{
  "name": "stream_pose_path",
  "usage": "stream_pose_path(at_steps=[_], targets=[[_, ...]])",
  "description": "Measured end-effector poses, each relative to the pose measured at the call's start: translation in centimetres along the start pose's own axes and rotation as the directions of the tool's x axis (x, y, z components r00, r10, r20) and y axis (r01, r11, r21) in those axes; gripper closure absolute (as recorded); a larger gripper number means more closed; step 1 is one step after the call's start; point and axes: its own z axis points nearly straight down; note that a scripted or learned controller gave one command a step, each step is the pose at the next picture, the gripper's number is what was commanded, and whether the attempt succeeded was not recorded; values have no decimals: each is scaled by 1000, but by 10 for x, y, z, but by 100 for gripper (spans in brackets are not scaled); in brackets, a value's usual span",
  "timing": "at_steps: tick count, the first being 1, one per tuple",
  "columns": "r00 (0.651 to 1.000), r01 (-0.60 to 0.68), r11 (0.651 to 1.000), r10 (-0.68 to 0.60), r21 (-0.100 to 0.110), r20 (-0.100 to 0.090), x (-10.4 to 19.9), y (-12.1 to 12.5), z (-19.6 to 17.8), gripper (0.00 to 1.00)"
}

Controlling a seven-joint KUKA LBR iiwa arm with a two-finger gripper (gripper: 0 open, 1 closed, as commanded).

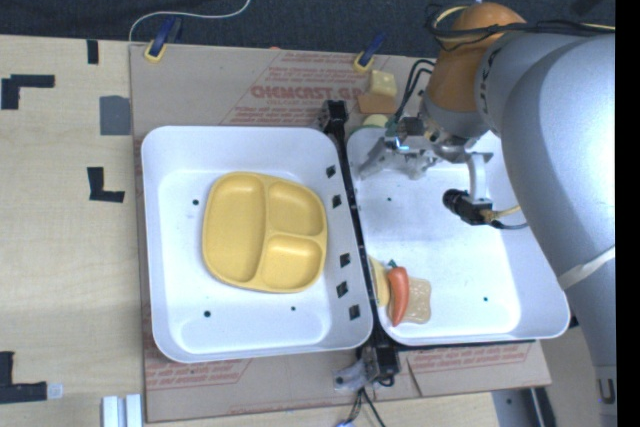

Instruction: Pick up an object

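Observation:
In the right bin (500, 315), near its front left corner, lie an orange carrot-shaped piece (398, 293), a beige flat piece (417, 298) under it and a yellow piece (381, 283) against the wall. My gripper (398, 153) hangs low over the far left corner of the same bin, well apart from those pieces. Nothing shows in it. A yellow divided plate (265, 231) fills the middle of the left bin (170, 315).
A tan block (378, 95) and a small pale object (372, 122) sit just beyond the right bin's far left corner, close to the gripper. The grey arm (560, 135) covers the bin's right side. A black cable connector (470, 206) hangs over the bin floor.

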Motion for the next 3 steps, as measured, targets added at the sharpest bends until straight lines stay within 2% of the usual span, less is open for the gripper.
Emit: stream_pose_path(at_steps=[1,2,3], targets=[[1000,-2,1000,2,2,1,6,-22,0,0],[1000,1,1000,-1,5,2,3,-1,0,0],[1000,-2,1000,2,2,1,7,-9,0,0]])
